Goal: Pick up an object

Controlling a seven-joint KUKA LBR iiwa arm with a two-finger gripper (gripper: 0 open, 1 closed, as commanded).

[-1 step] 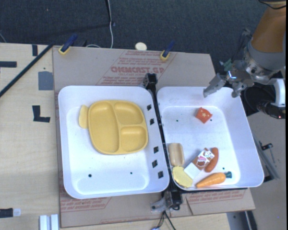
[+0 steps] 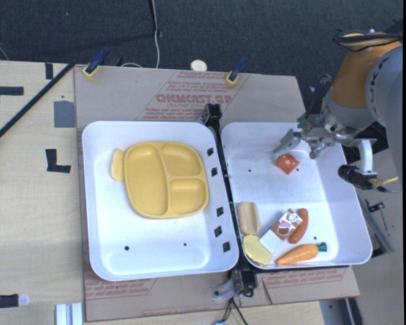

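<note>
My gripper point(image 2: 300, 146) hangs over the far part of the right bin point(image 2: 338, 181), open, with its two fingers spread apart. A small red-orange block point(image 2: 287, 162) lies on the bin floor just in front of the fingertips, not held between them. Near the bin's front edge lie a tan bread roll point(image 2: 247, 217), a yellow slice point(image 2: 257, 250), a carrot point(image 2: 299, 253), a red sausage point(image 2: 300, 226) and a small red-and-white piece point(image 2: 285, 224).
The left bin point(image 2: 101, 249) holds a yellow divided plate point(image 2: 166, 179) with a pale yellow piece point(image 2: 116, 164) at its left side. A black divider point(image 2: 220, 181) runs between the bins. The grey and orange arm point(image 2: 362, 80) comes in from the right.
</note>
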